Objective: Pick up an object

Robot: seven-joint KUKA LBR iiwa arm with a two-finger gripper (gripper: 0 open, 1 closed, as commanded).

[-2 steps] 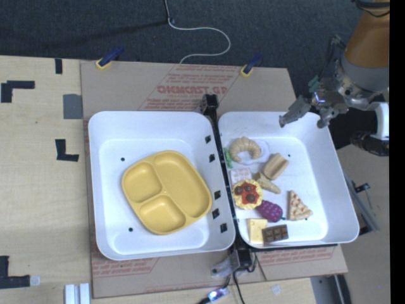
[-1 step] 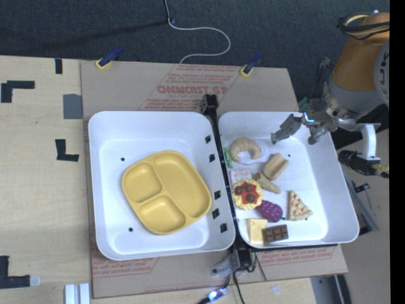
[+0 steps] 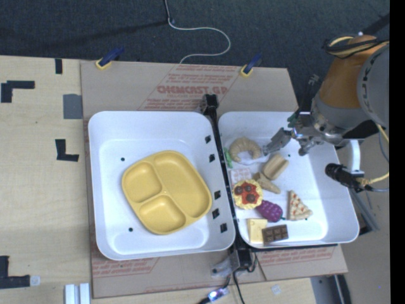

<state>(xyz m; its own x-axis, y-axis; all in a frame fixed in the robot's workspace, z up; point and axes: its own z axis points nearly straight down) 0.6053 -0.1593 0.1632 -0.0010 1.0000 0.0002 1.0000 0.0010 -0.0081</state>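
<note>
My gripper [image 3: 291, 142] hangs over the upper middle of the right bin [image 3: 332, 189], its two fingers spread apart with nothing between them. Just below its left finger lies a tan bread roll [image 3: 276, 167], and to the left sits a beige croissant-like pastry [image 3: 244, 149]. Lower in the same bin lie a small pizza with red topping [image 3: 247, 194], a purple grape bunch [image 3: 271, 210], a pizza slice [image 3: 298, 206], a yellow cheese block [image 3: 255, 228] and a brown chocolate bar [image 3: 274, 234].
The left bin [image 3: 107, 138] holds a yellow three-compartment plate [image 3: 166, 190]. A black divider with clips [image 3: 218, 170] separates the bins. The grey and orange arm [image 3: 348, 87] comes in from the upper right. A white cable [image 3: 196, 37] loops behind the bench.
</note>
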